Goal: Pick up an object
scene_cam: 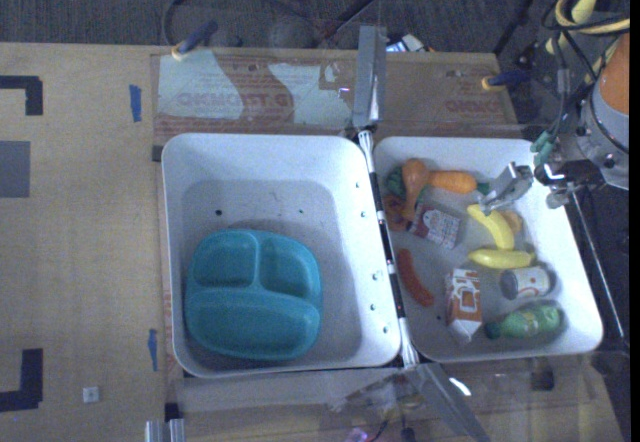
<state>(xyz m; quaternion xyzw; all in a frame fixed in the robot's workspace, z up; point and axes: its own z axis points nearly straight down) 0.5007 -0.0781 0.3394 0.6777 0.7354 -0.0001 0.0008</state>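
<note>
My gripper point(503, 190) hangs over the upper right part of the right bin point(580, 260), its silver tip just above a yellow banana point(489, 226). Nothing shows in its grasp. Around the banana lie an orange carrot point(453, 182), a grey packet with a red label point(438, 226), a second yellow fruit point(501, 257), a small can point(526, 282), a white and orange carton point(463, 302), a green bottle point(525, 322) and a red sausage point(416, 279).
A teal divided plate point(255, 295) lies in the left bin point(260, 155). An orange pepper point(414, 174) and a green piece point(396, 184) sit against the divider wall. Cables and the arm's body crowd the far right beside the bin.
</note>
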